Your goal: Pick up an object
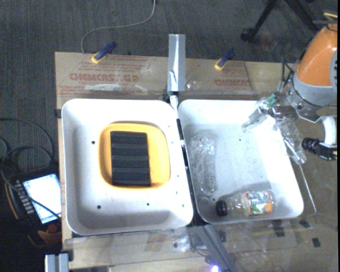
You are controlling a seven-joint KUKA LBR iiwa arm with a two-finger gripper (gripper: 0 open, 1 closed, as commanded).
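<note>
My gripper (271, 140) hangs over the upper right part of the right bin (238, 109). It is open, its two pale fingers are spread wide, and nothing sits between them. A clear plastic bottle (245, 203) with an orange label and a black cap lies on its side along the right bin's front wall, well below the gripper. A crumpled clear plastic piece (203, 162) lies along that bin's left side. In the left bin (79, 152) rests a yellow block with a black ridged top (130, 158).
A metal post (176, 61) stands behind the seam between the two bins. Two blue-and-yellow clamps (103, 52) hold the cardboard backing at the far edge. A tablet with cables (37, 194) lies on the floor to the left.
</note>
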